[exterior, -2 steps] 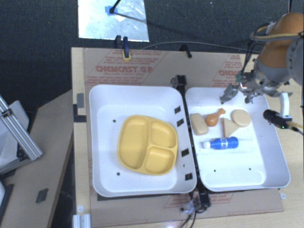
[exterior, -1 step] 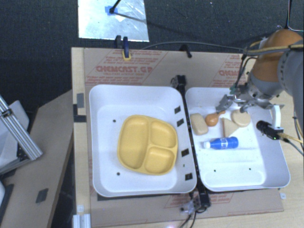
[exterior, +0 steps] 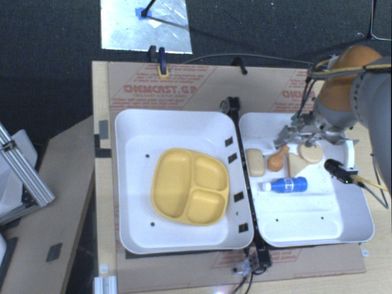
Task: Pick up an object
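— Over the twelve o'clock end of the right-hand shallow white bin hangs the pincer. Is it wide or narrow?

— I cannot tell, because the metal parts blur together there. I would not say it holds anything.

— Which object is likeliest, then?

— The pale cream wedge-shaped piece, just at the pincer's six o'clock. An orange-brown pear-shaped toy lies at its nine o'clock, touching or nearly so.

— How should it grasp well?

— My judgement: come straight down, centre on one piece and close across its narrow side. A skewed descent would likely nudge the neighbour or catch both.

— What else is around?

— A beige bread-like block lies farther toward nine o'clock, beside the bin's wall. A blue plastic bottle with a white cap lies on its side at the cluster's six o'clock, apart from it; being round, it may roll. A yellow divided plastic plate sits in the left-hand white bin, well apart and no hindrance. Both bins rest on the brown surface.
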{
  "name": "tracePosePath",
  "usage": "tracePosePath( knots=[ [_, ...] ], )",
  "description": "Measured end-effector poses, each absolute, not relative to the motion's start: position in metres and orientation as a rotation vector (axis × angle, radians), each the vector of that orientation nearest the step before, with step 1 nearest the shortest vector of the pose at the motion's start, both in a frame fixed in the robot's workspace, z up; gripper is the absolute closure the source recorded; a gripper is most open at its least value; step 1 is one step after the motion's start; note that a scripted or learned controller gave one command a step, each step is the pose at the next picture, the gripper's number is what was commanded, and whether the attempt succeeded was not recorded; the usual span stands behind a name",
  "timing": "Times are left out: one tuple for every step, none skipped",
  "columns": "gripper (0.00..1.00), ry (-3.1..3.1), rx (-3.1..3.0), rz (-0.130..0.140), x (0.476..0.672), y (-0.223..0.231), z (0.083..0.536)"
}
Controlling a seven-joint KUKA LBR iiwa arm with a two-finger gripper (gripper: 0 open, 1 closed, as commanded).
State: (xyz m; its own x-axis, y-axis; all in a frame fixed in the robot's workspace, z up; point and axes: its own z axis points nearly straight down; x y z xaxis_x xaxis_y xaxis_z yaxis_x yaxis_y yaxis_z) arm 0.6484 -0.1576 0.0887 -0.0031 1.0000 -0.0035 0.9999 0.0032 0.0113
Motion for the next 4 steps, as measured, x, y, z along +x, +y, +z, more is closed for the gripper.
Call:
tracePosePath(
  knots=[
    [1.0,2.214,2.205,0.014,0.65,-0.158,0.102],
    [1.0,2.223,2.211,0.007,0.659,-0.153,0.151],
    [1.0,2.223,2.209,0.008,0.663,-0.147,0.215],
    [1.0,2.226,2.212,0.004,0.664,-0.147,0.232]
  ],
)
